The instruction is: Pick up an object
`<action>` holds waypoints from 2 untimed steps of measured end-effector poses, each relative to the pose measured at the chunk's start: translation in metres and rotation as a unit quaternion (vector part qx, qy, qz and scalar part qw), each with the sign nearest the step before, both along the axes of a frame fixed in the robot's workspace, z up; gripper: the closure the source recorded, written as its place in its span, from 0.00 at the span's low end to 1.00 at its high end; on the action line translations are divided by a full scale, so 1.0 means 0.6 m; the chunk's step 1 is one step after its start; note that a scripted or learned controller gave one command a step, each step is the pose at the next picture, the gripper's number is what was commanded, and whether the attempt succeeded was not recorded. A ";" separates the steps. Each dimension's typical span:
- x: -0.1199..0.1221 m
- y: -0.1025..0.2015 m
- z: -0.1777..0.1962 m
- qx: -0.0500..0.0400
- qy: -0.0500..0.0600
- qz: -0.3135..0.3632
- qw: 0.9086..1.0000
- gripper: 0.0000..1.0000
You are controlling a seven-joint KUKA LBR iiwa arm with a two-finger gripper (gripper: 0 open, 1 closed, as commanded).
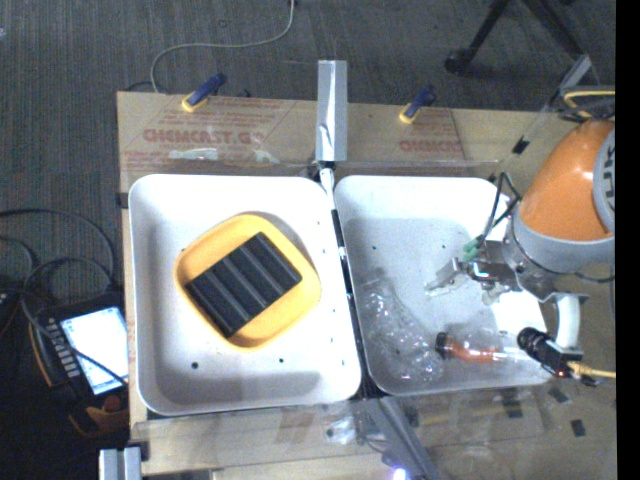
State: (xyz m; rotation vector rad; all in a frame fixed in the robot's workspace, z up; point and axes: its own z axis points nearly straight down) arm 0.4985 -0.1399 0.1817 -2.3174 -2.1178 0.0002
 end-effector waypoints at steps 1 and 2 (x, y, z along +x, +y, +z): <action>-0.018 -0.111 -0.151 -0.001 -0.006 0.112 0.994 0.00; -0.012 -0.108 -0.132 -0.001 -0.010 0.113 0.994 1.00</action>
